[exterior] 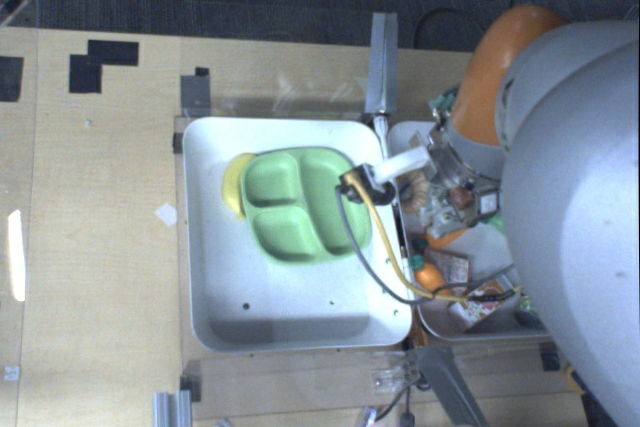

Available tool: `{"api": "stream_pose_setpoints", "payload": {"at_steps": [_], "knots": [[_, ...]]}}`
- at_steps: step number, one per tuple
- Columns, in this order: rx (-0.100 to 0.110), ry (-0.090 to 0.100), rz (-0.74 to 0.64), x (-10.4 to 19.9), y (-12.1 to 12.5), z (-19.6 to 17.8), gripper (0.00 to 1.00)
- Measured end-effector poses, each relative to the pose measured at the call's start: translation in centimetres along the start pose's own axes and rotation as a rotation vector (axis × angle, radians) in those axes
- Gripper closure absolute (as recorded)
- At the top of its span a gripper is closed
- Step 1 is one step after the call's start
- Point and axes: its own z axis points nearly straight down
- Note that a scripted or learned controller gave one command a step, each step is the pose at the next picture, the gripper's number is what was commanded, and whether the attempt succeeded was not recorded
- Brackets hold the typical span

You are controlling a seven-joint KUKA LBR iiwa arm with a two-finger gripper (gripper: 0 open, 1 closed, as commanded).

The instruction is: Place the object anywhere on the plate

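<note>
Bench (90, 245) layout: two shallow white bins stand side by side, the left bin (290, 320) at frame centre and the right bin (440, 323) at centre right, largely covered by the arm (570, 195). A green plate (300, 205) with three compartments lies in the upper half of the left bin, near that bin's right wall. A yellow item (234, 185) lies on the bin floor against the plate's left rim, and part of it appears tucked under that rim. The arm enters from the right of the frame, with its orange band (500, 65) at upper right. The gripper (443, 190) is low over the upper left part of the right bin, just right of the wall between the bins. Whether the gripper is apart, together or clamped on anything cannot be told. Below it in the right bin lie mixed small items, among them an orange round item (428, 275) and a printed packet (478, 307). Which of these is the task's object cannot be told.
</note>
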Motion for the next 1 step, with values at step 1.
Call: {"api": "stream_pose_setpoints", "payload": {"at_steps": [1], "knots": [[0.002, 0.0, 0.025, -0.4, -9.65, 1.0, 1.0]]}}
